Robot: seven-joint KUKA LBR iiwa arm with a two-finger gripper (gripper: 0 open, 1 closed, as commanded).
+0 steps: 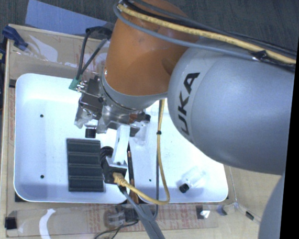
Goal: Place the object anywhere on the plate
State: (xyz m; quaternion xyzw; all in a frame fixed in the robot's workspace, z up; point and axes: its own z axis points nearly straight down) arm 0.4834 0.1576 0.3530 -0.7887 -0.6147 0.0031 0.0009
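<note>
Gripper [92, 122] over left bin [38, 132], open or closed I cannot tell; I judge the small clear black-capped object [191, 181] the target, lying in right bin [213, 190], lower right of gripper, with the dark ribbed plate [84, 165] just below gripper in the view.

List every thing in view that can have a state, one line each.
Dark ribbed rectangular plate: lying flat in the left white bin, nothing on it.
Small clear plastic bottle with black cap: lying on its side in the right white bin, capped.
Gripper: low over the left bin, above the plate's far end.
</note>
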